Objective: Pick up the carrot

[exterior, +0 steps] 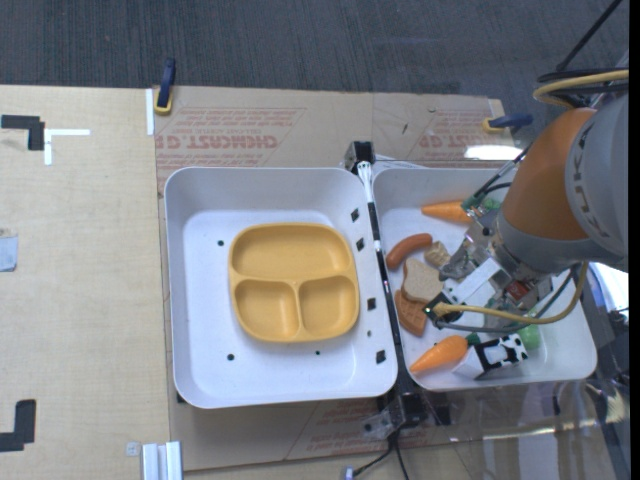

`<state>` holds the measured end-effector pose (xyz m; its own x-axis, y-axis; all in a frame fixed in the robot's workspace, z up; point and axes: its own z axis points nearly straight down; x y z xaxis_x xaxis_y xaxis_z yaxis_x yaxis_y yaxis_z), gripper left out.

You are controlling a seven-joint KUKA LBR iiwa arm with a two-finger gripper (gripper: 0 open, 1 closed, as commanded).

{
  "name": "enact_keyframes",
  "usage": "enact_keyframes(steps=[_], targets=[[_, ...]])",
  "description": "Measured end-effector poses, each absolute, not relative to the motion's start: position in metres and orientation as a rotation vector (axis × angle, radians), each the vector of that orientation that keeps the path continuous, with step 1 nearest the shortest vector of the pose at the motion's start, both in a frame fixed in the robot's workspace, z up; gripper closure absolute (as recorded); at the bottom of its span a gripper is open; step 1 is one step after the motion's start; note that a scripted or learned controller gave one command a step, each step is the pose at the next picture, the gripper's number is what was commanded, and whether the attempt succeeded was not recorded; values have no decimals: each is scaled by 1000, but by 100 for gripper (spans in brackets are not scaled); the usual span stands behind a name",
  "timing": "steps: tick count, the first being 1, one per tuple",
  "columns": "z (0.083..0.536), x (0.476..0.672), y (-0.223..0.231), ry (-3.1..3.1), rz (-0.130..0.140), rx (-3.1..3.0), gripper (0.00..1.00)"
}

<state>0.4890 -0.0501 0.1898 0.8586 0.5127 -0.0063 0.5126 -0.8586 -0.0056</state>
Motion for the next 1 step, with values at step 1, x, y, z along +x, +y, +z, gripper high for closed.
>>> enact_keyframes(steps=[1], targets=[[255,542,-79,-803,7,-3037,0]])
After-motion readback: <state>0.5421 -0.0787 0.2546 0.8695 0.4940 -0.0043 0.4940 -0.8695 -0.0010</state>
